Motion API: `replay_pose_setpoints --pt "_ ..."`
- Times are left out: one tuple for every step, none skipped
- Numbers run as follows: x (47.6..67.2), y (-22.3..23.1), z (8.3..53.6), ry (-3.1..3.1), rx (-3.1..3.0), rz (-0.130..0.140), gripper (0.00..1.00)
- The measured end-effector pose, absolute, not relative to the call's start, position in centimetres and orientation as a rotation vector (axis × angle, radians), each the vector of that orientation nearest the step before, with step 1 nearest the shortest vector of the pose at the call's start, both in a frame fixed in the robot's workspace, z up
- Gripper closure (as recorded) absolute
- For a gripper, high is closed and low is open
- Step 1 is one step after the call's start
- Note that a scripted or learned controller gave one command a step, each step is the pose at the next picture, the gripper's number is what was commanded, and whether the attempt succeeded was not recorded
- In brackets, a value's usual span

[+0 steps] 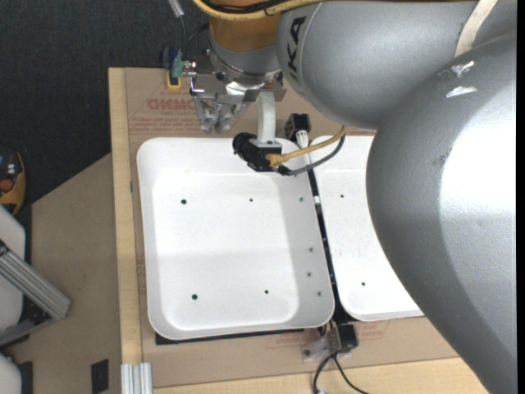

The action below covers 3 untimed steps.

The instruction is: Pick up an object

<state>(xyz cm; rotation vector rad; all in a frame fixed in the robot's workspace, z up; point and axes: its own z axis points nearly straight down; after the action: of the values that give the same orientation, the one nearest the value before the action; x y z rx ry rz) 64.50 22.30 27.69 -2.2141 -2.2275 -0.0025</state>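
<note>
My gripper (215, 115) hangs below the orange wrist band, over the brown bench just beyond the far rim of the left white bin (164, 245). Its tip is small and partly in shadow. A black lump (251, 152) with a yellow cable running off to the right sits at the far rim of that bin, under a white upright piece (267, 120). I cannot tell whether the lump is a loose object or part of the arm's wiring. The bin floor in view shows plain white with a few small dark dots.
The grey arm (426, 138) covers most of the right bin (361, 261). A black divider (321, 228) runs between the bins. A blue and yellow clip (173, 66) sits at the bench's far edge. A cable plug (340, 339) lies at the front.
</note>
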Motion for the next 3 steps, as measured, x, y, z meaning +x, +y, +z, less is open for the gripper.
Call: replay_pose_setpoints --pt "65.2 15.7 32.7 -2.219 -2.234 -0.008 1.0" --pt "66.4 21.5 23.7 -2.221 -2.211 0.013 1.0" --pt "66.8 17.1 29.5 -2.221 -2.23 -0.009 1.0"
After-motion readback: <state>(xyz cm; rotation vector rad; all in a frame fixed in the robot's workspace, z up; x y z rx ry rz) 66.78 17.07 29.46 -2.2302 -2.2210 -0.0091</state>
